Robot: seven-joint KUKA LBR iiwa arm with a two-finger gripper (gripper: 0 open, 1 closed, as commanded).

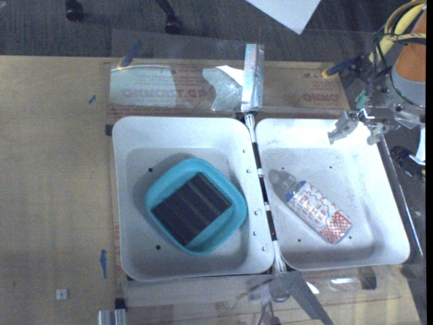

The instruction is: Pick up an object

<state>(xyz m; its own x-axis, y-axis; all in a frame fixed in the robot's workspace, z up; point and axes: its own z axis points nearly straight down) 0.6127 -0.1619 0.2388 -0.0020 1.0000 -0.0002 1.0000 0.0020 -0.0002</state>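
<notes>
Two shallow white bins sit side by side on the wooden bench. In the right bin (379, 249) a small clear bottle (311, 207) with a red-and-white patterned label lies on its side, slanted so its cap points toward ten o'clock and its base toward four o'clock. It rests near the middle of the bin floor, a little toward the dividing wall, touching nothing else.

The left bin (128, 147) holds a blue square dish (233, 212), turned like a diamond, with a dark ribbed block (189, 208) lying inside it.

The gripper (356, 131) hangs over the right bin's far corner, at about one o'clock from the bottle and well apart from it. Its two pale fingers (337, 133) are spread with a plain gap between them and nothing in that gap, so the claw is released. How high it hangs above the bin rim is hard to judge from this slant; it seems to be clear of the floor. The arm's orange band (411, 63) shows at the picture's right edge, with yellow and black cables looped above it.
</notes>
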